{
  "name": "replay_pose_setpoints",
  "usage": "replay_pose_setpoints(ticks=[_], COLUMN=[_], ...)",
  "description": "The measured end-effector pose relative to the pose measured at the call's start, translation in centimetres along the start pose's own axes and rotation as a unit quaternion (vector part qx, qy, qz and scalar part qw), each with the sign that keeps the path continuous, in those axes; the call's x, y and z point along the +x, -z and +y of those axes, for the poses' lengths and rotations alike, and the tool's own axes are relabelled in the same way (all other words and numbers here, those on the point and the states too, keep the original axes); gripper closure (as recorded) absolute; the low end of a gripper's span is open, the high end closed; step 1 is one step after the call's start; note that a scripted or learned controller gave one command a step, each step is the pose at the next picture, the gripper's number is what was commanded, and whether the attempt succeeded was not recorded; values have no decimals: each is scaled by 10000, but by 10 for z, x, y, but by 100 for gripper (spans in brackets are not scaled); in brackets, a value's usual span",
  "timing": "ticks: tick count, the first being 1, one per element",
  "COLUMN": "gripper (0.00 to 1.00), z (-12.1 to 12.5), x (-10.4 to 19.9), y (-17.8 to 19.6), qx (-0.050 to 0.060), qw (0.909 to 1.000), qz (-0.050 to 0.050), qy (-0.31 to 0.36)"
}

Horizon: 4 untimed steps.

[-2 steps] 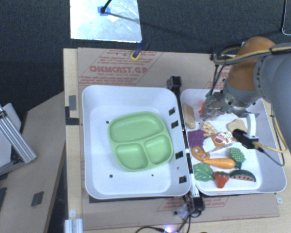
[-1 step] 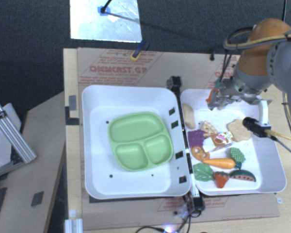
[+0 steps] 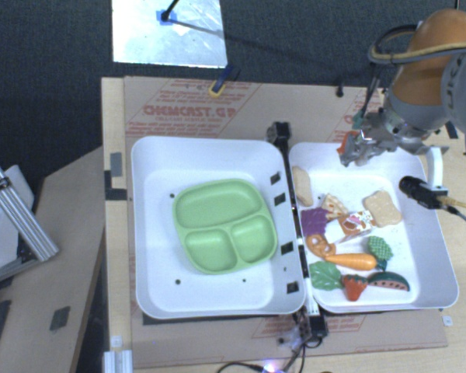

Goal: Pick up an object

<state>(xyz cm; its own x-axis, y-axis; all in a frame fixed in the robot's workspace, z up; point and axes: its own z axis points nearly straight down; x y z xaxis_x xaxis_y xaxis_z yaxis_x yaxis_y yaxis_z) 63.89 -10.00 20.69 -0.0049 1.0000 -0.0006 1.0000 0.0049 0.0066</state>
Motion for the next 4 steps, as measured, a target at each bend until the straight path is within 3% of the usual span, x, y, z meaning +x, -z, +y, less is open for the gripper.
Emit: replay_pose_setpoints(ticks=[1,2,3,4], gripper=[100,100,100,100], z=[1,2,18,7], x=[0,45,102,104], y=[19,20,26,23], qx=[13,25,12,31], qw=[10000,10000,10000,10000], qz=[1,10,11,2], qy=[3,20,26,3])
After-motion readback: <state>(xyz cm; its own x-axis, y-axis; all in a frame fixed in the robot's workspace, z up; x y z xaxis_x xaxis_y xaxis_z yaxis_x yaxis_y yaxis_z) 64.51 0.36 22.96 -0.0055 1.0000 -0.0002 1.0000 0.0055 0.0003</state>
